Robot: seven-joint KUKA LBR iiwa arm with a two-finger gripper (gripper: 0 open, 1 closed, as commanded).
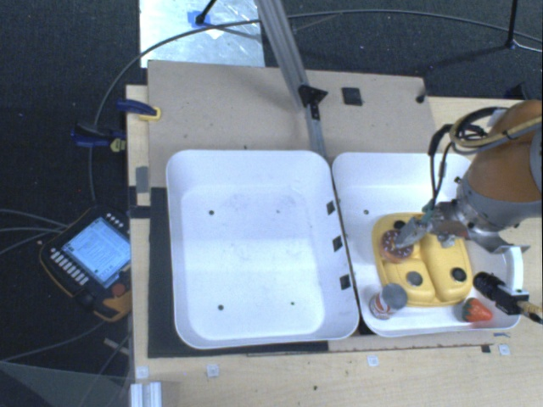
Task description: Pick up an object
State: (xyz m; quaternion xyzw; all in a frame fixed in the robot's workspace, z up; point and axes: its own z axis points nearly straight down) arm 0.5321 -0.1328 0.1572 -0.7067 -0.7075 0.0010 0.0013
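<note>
1. I see the flat tan bench top [254, 108] with its bare board showing along the far edge and in a thin strip along the near edge.
2. Two shallow white plastic bins sit directly on it, side by side and touching: the left bin [250, 248] covers the middle of the bench, the right bin [373, 185] reaches toward the right edge.
3. A small dark square patch [352, 97] lies flat on the board near the far edge, behind the right bin.
4. A yellow-handled clamp [140, 109] grips the far left corner.
5. A black mat strip [159, 270] runs under the left bin along the bench's left edge.
</note>
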